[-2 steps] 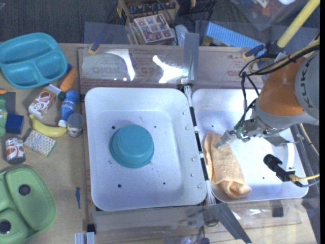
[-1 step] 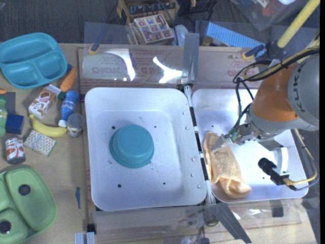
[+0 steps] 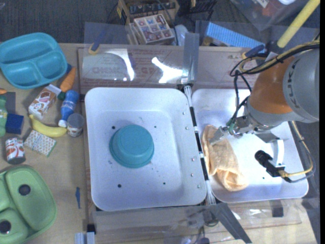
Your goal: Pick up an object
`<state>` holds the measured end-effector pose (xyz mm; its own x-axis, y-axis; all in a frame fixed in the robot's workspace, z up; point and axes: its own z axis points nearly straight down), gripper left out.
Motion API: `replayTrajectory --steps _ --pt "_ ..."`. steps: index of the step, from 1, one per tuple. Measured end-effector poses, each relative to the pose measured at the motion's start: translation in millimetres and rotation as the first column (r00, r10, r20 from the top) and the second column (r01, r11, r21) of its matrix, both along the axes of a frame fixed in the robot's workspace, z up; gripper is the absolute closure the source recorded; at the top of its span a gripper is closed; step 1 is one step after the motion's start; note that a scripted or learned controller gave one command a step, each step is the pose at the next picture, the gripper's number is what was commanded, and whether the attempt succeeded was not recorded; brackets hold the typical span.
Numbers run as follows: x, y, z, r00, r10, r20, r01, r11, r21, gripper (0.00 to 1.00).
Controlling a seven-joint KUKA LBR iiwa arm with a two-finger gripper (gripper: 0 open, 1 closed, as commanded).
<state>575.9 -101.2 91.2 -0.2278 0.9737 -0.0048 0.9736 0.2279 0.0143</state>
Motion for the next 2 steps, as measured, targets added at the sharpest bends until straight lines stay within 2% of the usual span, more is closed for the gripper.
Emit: replayTrajectory --steps 1,2 --pt "2 -1 10 1.0 -0.002 0.007 0.002 1.0 0.0 1.0" --pt "24 48 92 0.994 -0.112 -0.016 0.112 0.994 0.0 1.0"
